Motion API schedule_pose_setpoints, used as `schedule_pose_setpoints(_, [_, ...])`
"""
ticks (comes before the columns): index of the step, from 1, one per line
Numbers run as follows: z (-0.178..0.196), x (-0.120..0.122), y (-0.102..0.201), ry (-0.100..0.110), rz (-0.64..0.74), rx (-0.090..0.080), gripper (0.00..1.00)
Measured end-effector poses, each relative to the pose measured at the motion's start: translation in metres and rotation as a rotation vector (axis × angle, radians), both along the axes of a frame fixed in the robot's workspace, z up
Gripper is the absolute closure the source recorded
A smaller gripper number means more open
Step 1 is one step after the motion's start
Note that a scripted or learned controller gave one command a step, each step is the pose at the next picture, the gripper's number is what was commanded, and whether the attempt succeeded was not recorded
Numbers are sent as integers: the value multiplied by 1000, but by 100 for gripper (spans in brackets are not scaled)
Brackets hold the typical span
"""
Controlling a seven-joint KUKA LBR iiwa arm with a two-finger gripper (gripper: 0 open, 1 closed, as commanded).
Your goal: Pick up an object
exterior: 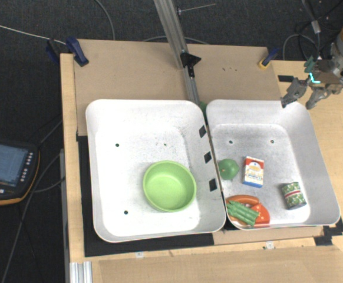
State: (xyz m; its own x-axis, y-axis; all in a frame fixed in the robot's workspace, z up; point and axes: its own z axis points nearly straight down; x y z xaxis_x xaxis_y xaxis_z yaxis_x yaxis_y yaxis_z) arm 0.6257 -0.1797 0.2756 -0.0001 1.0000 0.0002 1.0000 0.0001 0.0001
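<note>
The hand (303, 95) hangs high above the far right corner of the right bin (313, 135), out past its rim. Its two fingers are spread apart and there is nothing between them. It has not picked up anything yet.

The things to pick are all at the near end of the right bin. A small green ball (228, 169) sits close to the wall between the two bins. Just beside it is a little red and white box (254, 172), standing up. Near the front right is a small green can (293, 195), lying tilted. At the front edge is a plate of toy food (247, 211) with red and green bits on it. The left bin (101, 128) holds one green bowl (169, 186).

I think the step now is to choose one thing and go down to it. The little box looks like a good pick (it has flat sides and some space around it). The hand should move over it, keep the fingers wide, and come straight down so one finger goes on each flat side. The ball is so close to the wall that a finger may bump there, and it could roll away. The can may slip too.
</note>
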Motion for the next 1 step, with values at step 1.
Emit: schedule_pose_setpoints(1, [0,0,0,-1,0,0,0])
